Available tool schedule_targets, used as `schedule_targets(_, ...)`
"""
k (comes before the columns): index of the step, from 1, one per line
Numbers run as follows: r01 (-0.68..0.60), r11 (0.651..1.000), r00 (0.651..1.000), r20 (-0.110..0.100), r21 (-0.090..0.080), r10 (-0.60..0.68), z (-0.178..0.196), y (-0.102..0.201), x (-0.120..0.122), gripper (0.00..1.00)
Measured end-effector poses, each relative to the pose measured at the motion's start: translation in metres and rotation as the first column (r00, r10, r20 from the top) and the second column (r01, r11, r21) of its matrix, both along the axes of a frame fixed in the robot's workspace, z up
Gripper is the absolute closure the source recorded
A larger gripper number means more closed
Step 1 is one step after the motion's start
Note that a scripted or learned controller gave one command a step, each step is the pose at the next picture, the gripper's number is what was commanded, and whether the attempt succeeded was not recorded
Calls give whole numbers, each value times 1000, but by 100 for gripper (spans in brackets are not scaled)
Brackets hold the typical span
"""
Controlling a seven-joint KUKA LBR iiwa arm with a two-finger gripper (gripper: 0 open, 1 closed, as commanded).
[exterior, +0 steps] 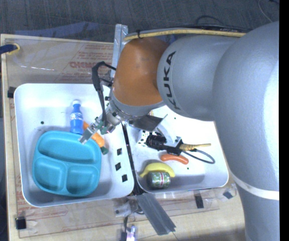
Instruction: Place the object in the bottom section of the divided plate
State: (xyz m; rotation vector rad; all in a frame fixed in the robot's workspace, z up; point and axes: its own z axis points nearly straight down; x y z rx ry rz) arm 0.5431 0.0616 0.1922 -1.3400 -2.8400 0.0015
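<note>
Now | tool (90,133) at divided plate (66,162) rim | carrot (99,139) beside

A pale wooden bench (59,59) covered by a clear plastic sheet bears two shallow white bins side by side, the left bin (26,109) and the right bin (219,177), their inner rims touching. A blue clamp (6,49) grips the bench's far-left corner.

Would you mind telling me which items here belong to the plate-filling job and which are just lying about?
Job: blue divided plate; orange object by the gripper.

Lying about: blue bottle; banana; green can; black tool; red-orange piece.
</note>
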Motion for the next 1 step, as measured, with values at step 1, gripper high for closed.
schedule_targets(1, 1, 1000, 1000, 0, 0, -1, 0, -1, 0, 0)
